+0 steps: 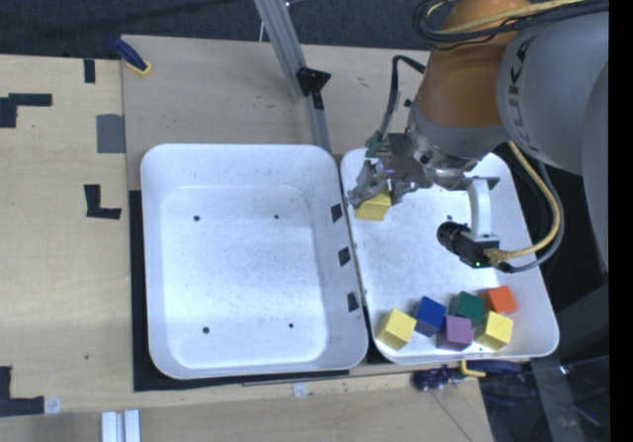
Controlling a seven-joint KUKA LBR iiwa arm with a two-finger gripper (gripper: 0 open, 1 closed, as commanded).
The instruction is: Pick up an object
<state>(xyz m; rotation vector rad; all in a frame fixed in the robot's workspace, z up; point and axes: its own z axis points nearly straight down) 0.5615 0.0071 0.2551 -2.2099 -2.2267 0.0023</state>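
gripper point(379, 191) apparently closed on yellow block point(373, 208) above right bin point(415, 272), lift under way; next, carrying clear.

Hand point(376, 195) grips yellow block point(373, 208) above right bin point(415, 262).

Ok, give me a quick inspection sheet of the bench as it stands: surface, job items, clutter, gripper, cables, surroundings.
Surface: wooden bench bearing two white bins; left bin flecked with dark specks.
Job's things: yellow block at the gripper's tip, over the right bin; six blocks clustered near that bin's front edge: yellow, blue, green, purple, orange, yellow.
Clutter: black tape marks on the bench.
Gripper: gripper low at the right bin's rear left; grip on the block unclear.
Cables: yellow and black cables looping off the arm.
Surroundings: slanted metal post, dark floor.
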